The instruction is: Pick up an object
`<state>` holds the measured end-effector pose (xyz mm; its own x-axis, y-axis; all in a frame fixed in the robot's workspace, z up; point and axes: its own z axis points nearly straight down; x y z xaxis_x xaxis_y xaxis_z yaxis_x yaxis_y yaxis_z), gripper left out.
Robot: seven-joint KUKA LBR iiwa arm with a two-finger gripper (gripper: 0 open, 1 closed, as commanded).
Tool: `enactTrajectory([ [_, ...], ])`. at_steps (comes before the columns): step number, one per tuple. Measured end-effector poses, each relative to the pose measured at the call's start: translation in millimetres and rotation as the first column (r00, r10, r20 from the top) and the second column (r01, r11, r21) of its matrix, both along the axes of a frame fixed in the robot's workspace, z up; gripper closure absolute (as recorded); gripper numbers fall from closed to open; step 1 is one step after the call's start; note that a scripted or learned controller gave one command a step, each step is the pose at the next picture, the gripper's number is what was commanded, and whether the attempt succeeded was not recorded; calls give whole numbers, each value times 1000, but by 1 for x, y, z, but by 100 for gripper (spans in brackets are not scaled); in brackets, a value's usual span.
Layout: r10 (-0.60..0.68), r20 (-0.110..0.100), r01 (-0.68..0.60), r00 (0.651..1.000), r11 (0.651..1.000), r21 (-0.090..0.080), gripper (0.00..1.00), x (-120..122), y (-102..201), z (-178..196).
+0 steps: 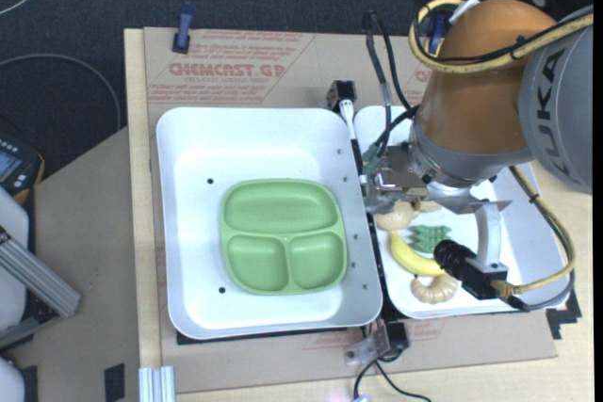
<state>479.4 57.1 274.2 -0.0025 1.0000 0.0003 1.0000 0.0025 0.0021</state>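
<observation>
- Nearest to my camera is the orange band [480, 75] of the arm, which covers much of the right bin [539, 245].
- Below it I see the grey wrist, and the end effector [400, 193] reaches down at the left side of the right bin, close to the wall between the two bins.
- From this view I cannot tell how the end effector stands, wide or narrow, because the wrist hides it.
- Objects to pick lie in the right bin: a yellow banana [411, 257], a green leafy piece [431, 236] touching it, a beige ring-shaped piece [433, 290] just below, and a pale piece [394, 218] near the end effector.
- On my left, the left bin [188, 202] holds a green divided plate [283, 235] with three compartments.
- Both bins rest on the desk [236, 61] of brown board.
</observation>
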Motion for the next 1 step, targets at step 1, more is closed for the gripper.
enactTrajectory([
  [1, -1, -7, 1, 1000, 1000, 0, 100, -1, 14, -15],
])
